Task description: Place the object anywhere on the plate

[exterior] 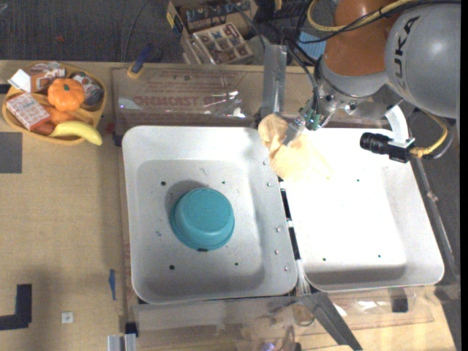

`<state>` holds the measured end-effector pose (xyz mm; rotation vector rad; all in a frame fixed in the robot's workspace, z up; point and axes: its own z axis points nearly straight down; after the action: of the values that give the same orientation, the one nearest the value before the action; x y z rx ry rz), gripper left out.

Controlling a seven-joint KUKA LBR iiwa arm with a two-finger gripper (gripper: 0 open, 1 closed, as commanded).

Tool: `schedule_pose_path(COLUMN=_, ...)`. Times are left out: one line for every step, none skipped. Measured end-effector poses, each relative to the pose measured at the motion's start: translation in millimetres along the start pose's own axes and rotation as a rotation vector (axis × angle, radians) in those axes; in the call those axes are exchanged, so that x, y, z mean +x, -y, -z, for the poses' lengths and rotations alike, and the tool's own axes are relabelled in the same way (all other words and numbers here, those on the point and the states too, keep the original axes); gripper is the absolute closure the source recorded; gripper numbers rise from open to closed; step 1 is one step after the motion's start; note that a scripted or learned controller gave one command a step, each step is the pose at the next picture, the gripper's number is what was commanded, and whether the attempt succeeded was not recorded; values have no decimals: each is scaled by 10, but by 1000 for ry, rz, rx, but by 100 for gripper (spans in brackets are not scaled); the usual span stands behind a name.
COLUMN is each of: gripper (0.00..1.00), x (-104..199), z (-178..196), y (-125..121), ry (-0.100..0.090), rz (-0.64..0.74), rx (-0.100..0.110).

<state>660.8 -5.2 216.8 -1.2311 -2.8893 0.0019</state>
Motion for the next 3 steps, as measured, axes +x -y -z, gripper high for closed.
schedule_pose_path(gripper=100, x=327, z=-20, y=-261, ry=1, rz=394, rx=-3)
schedule_pose_path(gripper=100, x=628, z=-53, y=-548, ry=2, rz=789, rx=-5)
schedule_pose_path(gripper=100, x=1019, z=5, y=-853, ry=3, rz=807, rx=-5)
